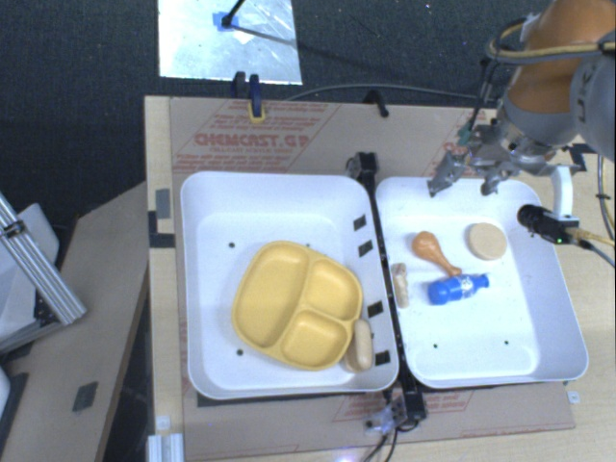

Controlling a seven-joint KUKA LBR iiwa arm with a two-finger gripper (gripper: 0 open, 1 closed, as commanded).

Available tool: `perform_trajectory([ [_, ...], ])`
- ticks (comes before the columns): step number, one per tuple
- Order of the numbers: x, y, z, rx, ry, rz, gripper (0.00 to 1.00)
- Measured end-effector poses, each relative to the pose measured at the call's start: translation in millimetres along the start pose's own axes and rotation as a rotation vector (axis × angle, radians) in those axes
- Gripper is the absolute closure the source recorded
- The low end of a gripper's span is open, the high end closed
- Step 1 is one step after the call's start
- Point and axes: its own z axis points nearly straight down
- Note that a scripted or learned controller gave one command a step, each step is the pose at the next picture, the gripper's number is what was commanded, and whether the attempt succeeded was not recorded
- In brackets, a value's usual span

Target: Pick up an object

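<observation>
Dark speckled flooring (pixel 77 56) is seen behind the bench, with a silvery square sheet (pixel 226 27) laid on it near the top edge. On the bench a brown board (pixel 279 133) printed with red lettering is spread, and the two shallow white bins are set on it side by side, their inner rims touching along the middle. In the left bin (pixel 221 200) a yellow divided tray (pixel 294 301) is laid flat, turned at a slant, and a beige roll (pixel 361 345) is lodged against its lower right corner, close to the bin's inner wall. In the right bin (pixel 500 349) four things are found, all resting on the floor of the bin: an orange drumstick-shaped piece (pixel 433 250) near the centre, a round beige disc (pixel 487 241) just to its right and apart from it, a blue bottle (pixel 456 288) lying on its side just below both, and a small pale piece (pixel 400 284) beside the inner wall, left of the bottle. The arm (pixel 563 56) is brought in from the upper right, and the gripper (pixel 469 183) is held over the far edge of the right bin, above and well clear of the drumstick and the disc. Its fingers (pixel 446 179) are seen spread apart, and nothing is held between them. No object is lifted; each one lies untouched in its bin. An aluminium rail (pixel 34 268) is seen at the left edge, off the bench.
</observation>
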Motion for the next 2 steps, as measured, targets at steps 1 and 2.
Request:
perform_trajectory([
  [1,0,2,-8,-0.012,-0.001,-0.002,0.00],
  [2,0,9,35,-0.012,-0.002,-0.002,0.00],
])
